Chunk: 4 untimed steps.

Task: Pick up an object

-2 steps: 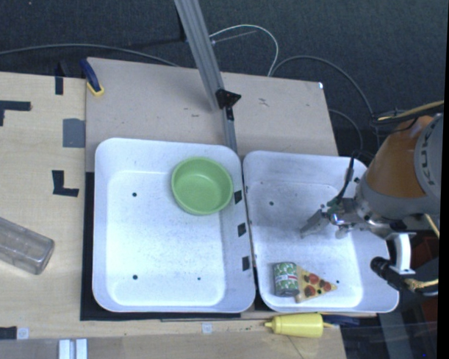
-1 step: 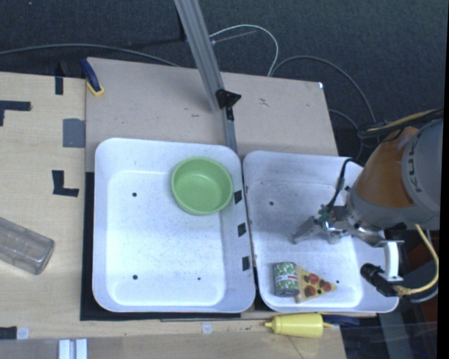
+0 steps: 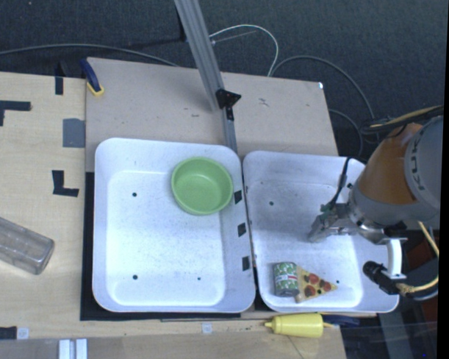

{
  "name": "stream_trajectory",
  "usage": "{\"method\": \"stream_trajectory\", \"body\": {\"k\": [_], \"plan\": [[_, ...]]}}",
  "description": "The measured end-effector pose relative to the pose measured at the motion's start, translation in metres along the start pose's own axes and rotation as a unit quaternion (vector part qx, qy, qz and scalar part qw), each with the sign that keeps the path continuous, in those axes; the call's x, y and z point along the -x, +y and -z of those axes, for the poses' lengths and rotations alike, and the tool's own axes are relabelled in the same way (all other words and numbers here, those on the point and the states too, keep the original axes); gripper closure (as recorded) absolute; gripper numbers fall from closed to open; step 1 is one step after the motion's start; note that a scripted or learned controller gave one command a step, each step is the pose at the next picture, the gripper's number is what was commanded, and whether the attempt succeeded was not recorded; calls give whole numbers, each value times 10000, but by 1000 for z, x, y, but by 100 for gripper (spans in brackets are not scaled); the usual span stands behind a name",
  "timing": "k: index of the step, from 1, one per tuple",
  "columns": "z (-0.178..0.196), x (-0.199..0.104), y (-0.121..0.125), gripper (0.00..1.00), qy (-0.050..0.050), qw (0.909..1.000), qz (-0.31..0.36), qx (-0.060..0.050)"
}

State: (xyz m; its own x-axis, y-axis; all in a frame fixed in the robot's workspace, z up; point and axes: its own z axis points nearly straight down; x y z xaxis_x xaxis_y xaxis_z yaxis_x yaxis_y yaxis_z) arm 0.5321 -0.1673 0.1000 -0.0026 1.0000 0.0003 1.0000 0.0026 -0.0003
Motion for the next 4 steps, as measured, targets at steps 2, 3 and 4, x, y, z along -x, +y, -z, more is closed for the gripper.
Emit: {"method": "stream_trajectory", "body": {"k": [2,3,4], "plan": [[106,-10,-1,100,-8,10000,-2,24],[168,-7,-5,100,-13,10000,-4,30],[170,-62,10,100,6,10000,23,2]]}}
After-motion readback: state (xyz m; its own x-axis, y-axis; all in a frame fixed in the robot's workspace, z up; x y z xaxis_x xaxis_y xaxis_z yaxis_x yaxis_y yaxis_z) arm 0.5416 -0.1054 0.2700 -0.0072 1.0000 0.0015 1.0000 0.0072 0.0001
